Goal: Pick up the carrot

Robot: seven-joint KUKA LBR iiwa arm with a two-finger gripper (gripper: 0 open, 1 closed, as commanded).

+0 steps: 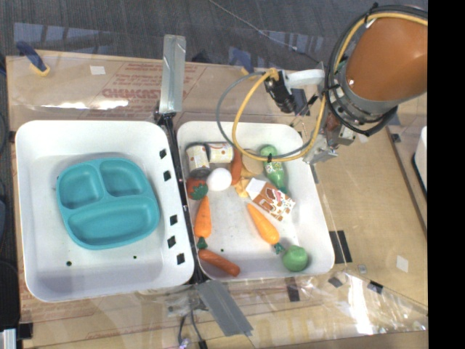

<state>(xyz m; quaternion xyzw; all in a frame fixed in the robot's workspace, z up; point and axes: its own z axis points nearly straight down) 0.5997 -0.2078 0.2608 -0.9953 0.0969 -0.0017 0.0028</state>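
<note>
- At the near edge of the right bin (323, 227) lie a red-orange sausage-shaped piece (218, 263) by the left corner and a green apple (295, 258) by the right corner
- Just beyond, a carrot (263, 225) lies slantwise in the middle of the right bin, its green end close to the apple; a second carrot (203, 217) lies upright in the picture along the bin's left wall
- A small printed packet (273, 201) touches the middle carrot's upper end, and a white egg (219, 179) sits just beside the second carrot's top
- Farther back stand a small tin (197, 156), another orange piece (237, 167) and a green bottle-like toy (274, 170)
- The left bin (43, 267) carries a teal divided plate (107, 201)
- Farthest, over the right bin's far right corner, the arm's wrist hangs with yellow cable loops; whether the tool (328, 150) is parted or closed I cannot tell
- The desk (378, 217) is covered in clear film
</note>
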